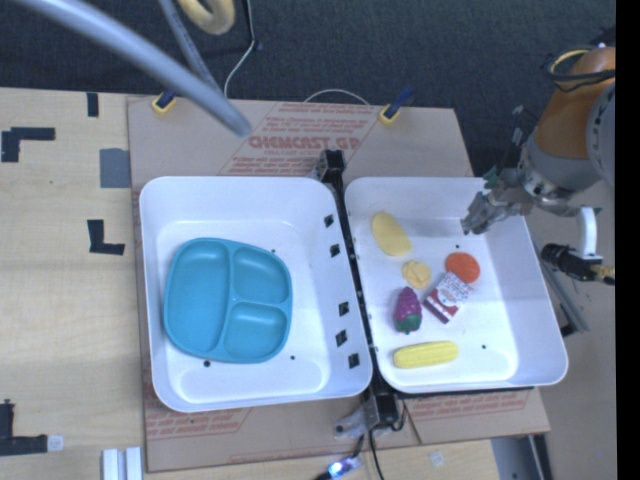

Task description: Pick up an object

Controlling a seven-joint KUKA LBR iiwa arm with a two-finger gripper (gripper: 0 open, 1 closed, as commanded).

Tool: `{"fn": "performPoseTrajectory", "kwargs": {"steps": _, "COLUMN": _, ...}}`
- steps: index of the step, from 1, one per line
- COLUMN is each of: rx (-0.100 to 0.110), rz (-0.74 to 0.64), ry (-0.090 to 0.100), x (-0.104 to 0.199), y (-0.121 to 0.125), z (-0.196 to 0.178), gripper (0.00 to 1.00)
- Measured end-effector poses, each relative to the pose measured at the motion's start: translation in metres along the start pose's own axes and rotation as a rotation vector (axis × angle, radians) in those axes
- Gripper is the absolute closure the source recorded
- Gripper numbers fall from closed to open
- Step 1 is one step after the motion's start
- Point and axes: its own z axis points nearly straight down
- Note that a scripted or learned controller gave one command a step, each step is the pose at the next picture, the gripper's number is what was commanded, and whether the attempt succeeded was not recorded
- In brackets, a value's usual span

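Observation:
The right bin holds several toy foods: a yellow lemon-like piece, a small yellow piece, an orange-red ball, a red and white carton, a purple eggplant and a yellow corn cob. My gripper hangs over the bin's upper right part, just above and right of the orange-red ball. Nothing shows between its fingers.
The left bin carries a blue divided plate. A black divider runs between the bins. The grey arm with its orange band comes in from the right. A cable lies beside the right bin.

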Motion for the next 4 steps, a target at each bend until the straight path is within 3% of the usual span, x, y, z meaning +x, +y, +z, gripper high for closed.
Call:
{"fn": "performPoseTrajectory", "kwargs": {"steps": 1, "rx": 0.001, "rz": 0.000, "ry": 0.000, "x": 0.000, "y": 0.001, "z": -0.053, "gripper": 1.00}}
{"fn": "performPoseTrajectory", "kwargs": {"steps": 4, "rx": 0.007, "rz": -0.004, "ry": 0.004, "x": 0.156, "y": -0.061, "z": -0.067, "gripper": 1.00}}
